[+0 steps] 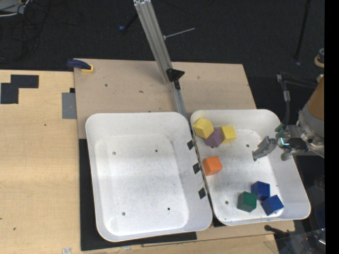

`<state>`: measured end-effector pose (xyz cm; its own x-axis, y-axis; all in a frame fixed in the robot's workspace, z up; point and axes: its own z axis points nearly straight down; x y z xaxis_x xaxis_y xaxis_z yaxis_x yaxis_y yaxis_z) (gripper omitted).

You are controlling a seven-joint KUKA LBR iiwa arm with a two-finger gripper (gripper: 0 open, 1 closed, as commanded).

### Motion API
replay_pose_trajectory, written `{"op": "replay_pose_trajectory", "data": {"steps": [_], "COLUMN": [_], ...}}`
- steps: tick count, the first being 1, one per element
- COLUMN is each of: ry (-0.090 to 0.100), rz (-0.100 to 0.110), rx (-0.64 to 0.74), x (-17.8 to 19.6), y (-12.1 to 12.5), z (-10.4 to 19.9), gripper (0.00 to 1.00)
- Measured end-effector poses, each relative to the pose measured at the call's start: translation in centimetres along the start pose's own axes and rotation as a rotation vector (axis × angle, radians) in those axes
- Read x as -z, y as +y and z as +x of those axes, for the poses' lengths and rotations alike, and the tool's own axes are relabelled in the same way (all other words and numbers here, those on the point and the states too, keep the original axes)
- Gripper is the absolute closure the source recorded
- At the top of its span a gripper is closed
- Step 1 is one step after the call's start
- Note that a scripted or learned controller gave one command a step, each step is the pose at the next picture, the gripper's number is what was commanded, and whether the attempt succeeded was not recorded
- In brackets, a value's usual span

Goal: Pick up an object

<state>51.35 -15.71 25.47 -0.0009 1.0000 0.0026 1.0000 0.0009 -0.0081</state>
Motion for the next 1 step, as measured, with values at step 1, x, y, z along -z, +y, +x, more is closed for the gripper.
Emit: {"op": "replay_pose_trajectory", "data": {"steps": [1], "ry": [-0.001], "rz": [-0.005], "rx": [-0.003], "x": [0.23], "y": [0.06], "z": [-0.11], "gripper": [0.00]}}
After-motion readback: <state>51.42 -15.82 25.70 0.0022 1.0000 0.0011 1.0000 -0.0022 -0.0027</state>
